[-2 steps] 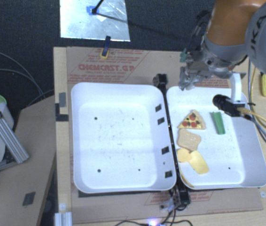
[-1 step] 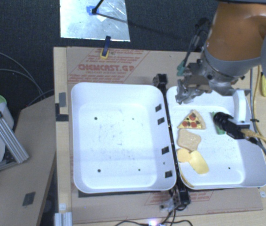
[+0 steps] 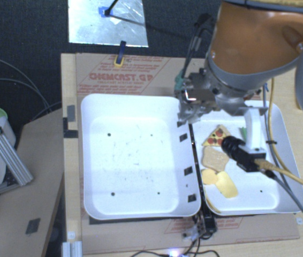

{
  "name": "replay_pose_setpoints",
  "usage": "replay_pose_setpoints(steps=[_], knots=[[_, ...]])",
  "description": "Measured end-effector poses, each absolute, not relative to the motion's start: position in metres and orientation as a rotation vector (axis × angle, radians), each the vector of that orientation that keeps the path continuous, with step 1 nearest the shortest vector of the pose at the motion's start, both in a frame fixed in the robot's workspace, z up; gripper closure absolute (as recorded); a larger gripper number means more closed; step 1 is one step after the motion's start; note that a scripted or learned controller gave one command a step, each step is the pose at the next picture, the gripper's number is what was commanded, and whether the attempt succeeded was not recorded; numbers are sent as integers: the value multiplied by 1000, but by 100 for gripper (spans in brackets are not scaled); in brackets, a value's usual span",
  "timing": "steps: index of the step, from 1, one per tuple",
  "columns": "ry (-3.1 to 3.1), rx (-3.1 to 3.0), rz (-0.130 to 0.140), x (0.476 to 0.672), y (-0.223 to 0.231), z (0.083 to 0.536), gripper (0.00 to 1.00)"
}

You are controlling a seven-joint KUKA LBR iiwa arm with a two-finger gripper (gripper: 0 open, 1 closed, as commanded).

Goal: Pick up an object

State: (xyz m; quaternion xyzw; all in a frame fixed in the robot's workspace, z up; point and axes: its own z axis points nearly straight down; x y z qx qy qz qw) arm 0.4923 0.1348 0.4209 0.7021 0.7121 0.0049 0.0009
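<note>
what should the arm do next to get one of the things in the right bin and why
Probably shift the tool toward the bin's middle and lower it over the pale tan square cracker-like piece. The tool sits near the top left corner of the right white bin, above the divider, while the objects lie lower, beside the yellow flat chip-like piece.

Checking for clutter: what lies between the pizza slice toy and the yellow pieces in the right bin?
In the camera view, a tan cracker lies between the pizza slice and the yellow pieces.

The arm [image 3: 258, 31] is cut off by the top edge and hides the right bin's [image 3: 258, 205] far wall and the gripper's fingers.
</note>
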Motion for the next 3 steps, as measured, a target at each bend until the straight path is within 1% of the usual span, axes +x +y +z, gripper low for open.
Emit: replay_pose_setpoints(steps=[1,2,3], knots=[[2228,2209,11,495,129,429,100],[2216,2221,7,487,83,446,100],[2231,2209,11,503,149,475,100]])
